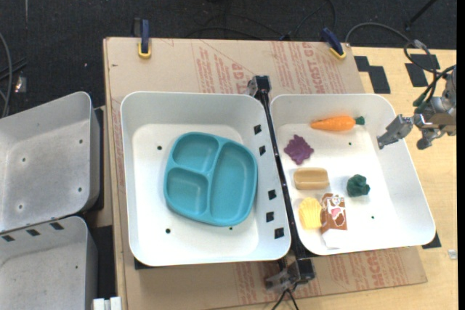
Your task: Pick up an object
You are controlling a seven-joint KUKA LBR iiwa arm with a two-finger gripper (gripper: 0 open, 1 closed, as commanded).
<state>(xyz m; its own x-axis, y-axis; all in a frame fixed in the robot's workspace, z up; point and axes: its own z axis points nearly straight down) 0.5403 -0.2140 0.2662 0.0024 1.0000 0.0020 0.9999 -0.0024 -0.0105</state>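
Observation:
The right bin point(396, 218) holds several small items. An orange toy carrot point(334, 124) lies at the back, with a purple piece point(298, 149) in front of it to the left. A tan block point(311, 178) lies mid-bin and a dark green piece point(357, 186) to its right. A yellow item point(310, 213) and a brown-and-white carton point(334, 213) lie side by side near the front. My gripper point(410, 134) hovers over the bin's right rim, right of the carrot. It is open, with nothing between its fingers.
The left bin point(145, 229) carries a teal divided plate point(211, 178). A black divider point(275, 170) runs between the two bins. Grey metal trays point(43, 156) lie left of the bench. Blue-and-yellow clamps point(144, 40) grip the board's back edge.

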